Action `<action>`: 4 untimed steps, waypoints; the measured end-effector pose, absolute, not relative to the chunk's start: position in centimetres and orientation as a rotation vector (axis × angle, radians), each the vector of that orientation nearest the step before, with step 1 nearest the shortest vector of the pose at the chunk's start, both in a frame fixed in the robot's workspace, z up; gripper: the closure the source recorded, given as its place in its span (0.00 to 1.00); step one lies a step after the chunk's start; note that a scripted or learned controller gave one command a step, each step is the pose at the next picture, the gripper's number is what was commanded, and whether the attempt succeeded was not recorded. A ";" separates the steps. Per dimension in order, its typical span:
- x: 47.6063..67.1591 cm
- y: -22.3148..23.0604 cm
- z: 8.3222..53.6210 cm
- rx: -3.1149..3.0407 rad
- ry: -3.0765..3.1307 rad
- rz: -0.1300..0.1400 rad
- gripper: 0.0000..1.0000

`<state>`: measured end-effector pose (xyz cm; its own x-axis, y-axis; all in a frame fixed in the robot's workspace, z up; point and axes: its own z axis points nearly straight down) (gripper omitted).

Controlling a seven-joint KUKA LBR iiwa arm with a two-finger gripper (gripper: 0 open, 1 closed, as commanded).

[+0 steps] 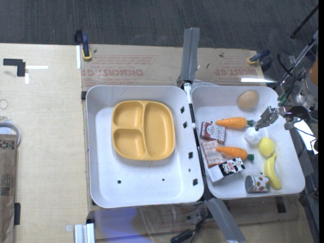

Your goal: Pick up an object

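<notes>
Standing on the table (pixel 45 186) are two white bins; the left bin (pixel 101 186) carries a yellow divided plate (pixel 144 130), and the right bin (pixel 288 186) holds everything that could be picked. The arm (pixel 304 97) is seen reaching in over the right bin's far right corner, with the pincer (pixel 265 119) hanging low between the upper carrot (pixel 232 122) and the lemon (pixel 266 147), just above a small white thing (pixel 251 135). Whether its fingers are apart or together cannot be told at this size.

Ordered by size, the candidates are judged as follows. The banana (pixel 272 172) lies along the right wall, touching the lemon's lower side and close to a can (pixel 257 184); little room is left for a finger on the wall side. The lower carrot (pixel 233 152) rests against a carton (pixel 212 153) and a cow-patterned box (pixel 229 168), so a grasp there would be crowded. The upper carrot is better exposed, with bare floor on its far side, though another carton (pixel 213 131) sits at its left end. The potato (pixel 248 99) stands well apart near the back wall. The lemon and the white thing are nearest.

A nearby target should be chosen, probably the white thing or the lemon. The fingers should be spread fully before descent, centred over it, and closed across its narrow width. The lift should be made straight up, so neighbours are not dragged.
</notes>
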<state>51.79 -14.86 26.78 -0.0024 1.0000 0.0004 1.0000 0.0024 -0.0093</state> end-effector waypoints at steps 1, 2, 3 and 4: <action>49.4 -22.2 16.5 -2.288 -2.140 0.007 0.00; 50.6 -21.8 14.0 -2.472 -1.990 -0.034 0.00; 50.6 -21.7 13.7 -2.511 -1.957 -0.050 0.00; 54.7 -21.6 25.5 -2.173 -2.259 0.008 0.00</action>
